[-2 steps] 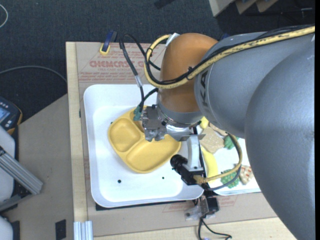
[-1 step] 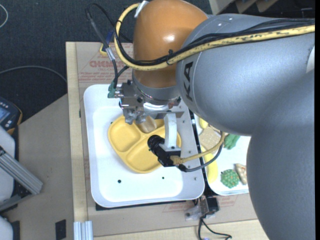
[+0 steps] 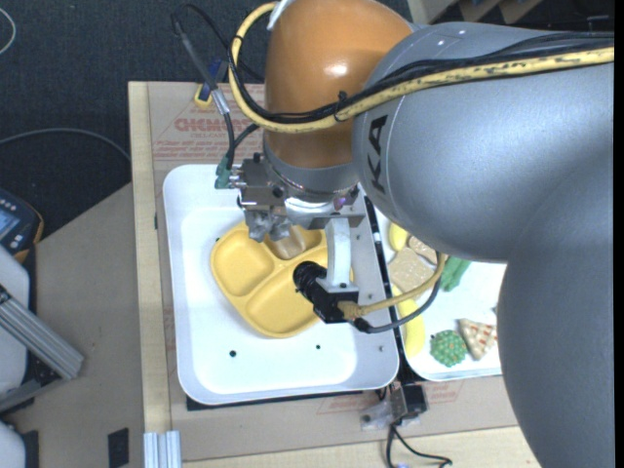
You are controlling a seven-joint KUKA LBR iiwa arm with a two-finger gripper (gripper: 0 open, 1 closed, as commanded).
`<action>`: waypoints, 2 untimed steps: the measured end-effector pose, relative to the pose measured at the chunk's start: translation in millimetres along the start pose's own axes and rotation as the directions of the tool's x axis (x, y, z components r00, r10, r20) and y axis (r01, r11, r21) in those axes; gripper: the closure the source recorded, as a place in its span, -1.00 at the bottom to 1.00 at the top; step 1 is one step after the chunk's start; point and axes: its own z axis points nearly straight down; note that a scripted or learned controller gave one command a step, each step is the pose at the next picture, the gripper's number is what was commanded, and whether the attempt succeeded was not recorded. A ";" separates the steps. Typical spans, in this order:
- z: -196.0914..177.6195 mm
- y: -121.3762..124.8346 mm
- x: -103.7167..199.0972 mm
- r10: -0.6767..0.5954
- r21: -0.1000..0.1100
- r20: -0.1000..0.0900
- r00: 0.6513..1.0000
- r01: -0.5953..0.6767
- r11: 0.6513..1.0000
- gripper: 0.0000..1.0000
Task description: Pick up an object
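A yellow divided plate (image 3: 255,281) lies in the left white bin (image 3: 200,349), toward its middle right. My gripper (image 3: 276,230) hangs straight down over the plate's upper edge, under the orange wrist band, and its tip is at or just above the plate. The wrist body and cables hide the plate's upper right part. In the right bin (image 3: 429,367) I see small toy food pieces: a green round one (image 3: 448,347), a pizza slice (image 3: 479,337), a cracker (image 3: 413,265) and a green stick (image 3: 454,273).
The big grey arm covers most of the right bin and the upper right of the view. A black cable with a connector (image 3: 327,298) dangles over the plate's right side. A cardboard board (image 3: 156,144) lies under the bins.
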 end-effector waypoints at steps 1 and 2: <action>21.3 -40.3 -0.7 0.002 0.010 0.001 1.000 -0.002 1.000 1.00; 178.4 -1.9 -1.7 0.005 0.003 0.002 1.000 -0.005 1.000 1.00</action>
